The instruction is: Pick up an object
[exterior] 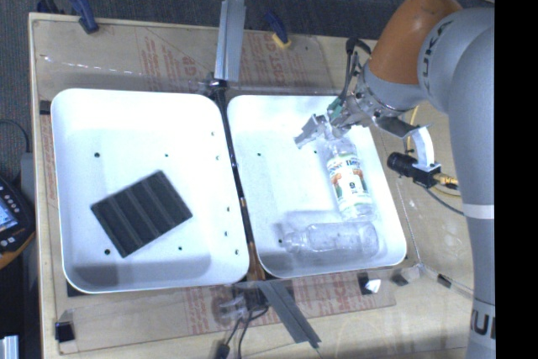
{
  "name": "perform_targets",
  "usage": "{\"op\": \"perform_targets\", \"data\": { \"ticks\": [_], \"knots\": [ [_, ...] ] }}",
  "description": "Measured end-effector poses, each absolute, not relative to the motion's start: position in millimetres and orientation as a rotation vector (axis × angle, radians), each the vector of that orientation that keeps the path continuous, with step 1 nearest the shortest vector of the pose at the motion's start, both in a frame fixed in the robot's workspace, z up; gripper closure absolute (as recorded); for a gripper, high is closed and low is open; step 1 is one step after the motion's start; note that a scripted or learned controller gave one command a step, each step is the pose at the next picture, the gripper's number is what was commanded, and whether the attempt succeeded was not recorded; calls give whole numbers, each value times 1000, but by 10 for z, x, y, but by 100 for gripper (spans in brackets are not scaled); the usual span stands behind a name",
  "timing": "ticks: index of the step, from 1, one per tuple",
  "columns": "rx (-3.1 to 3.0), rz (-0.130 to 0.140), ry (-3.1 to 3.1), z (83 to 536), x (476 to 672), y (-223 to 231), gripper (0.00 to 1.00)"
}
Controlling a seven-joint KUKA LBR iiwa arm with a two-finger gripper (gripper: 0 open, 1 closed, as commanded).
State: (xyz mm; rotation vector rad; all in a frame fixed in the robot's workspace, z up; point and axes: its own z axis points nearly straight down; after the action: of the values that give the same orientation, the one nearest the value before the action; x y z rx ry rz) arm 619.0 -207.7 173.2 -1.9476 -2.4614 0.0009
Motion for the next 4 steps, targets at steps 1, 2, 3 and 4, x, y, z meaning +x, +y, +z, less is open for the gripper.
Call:
{"op": "perform_targets", "data": {
  "ticks": [1,2,3,4],
  "knots": [
    [-1903,1,-2500,1772,6210,-2078,0],
    [-1950,3,-2460,1720,5882,-2087,0],
    [-1896,2,-2499,1675,5858,-2082,0],
    [-1864,1,-2530,1733,5932,-2093,0]
  ]
}}
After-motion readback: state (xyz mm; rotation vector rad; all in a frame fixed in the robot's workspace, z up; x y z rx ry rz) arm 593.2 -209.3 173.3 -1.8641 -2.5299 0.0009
